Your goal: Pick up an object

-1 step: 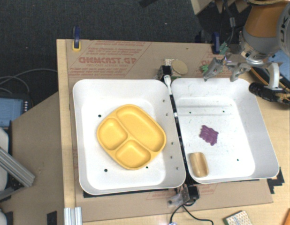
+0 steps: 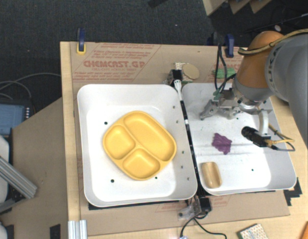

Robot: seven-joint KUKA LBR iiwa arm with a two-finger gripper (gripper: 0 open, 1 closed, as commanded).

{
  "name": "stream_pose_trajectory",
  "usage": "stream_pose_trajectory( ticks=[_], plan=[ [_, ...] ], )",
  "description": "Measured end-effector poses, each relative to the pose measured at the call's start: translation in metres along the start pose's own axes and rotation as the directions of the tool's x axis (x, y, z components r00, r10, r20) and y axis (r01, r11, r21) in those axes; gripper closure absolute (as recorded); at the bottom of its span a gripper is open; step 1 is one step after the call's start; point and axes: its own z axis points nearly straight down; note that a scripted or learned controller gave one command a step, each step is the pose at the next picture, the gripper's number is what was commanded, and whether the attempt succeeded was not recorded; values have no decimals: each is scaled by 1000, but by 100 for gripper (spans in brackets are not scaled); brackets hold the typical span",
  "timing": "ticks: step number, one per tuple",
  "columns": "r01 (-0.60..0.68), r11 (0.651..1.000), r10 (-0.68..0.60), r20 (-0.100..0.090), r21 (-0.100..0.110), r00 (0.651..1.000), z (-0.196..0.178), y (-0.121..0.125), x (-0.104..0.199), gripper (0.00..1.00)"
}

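Gripper (image 2: 225, 109) sits at the far end of the right bin (image 2: 278, 180). Nothing shows between the jaws, and whether they stand apart or together cannot be told from this slant.

Nearest candidate is the purple lump (image 2: 222, 143), near the jaws on their camera side, on bare bin floor and clear of everything else. Tan block (image 2: 211, 174) lies further that way, close by the bin's left wall. It looks the poorer pick, since the wall crowds one side.

Judgement: the arm should centre over the lump, descend straight and close across its narrower width. The lump looks soft and irregular, so it may slip.
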Motion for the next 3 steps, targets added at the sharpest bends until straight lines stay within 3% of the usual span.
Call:
stream_pose_trajectory(
  ticks=[1, 2, 3],
  plan=[
    [-8, 1000, 8, 3, 1, 1000, -7, -96, -63, 0],
    [3, 1000, -3, -4, -1, 1000, -11, -155, -3, 0],
    [5, 1000, -5, 2, -12, 1000, -7, -113, 22, 0]
  ],
)
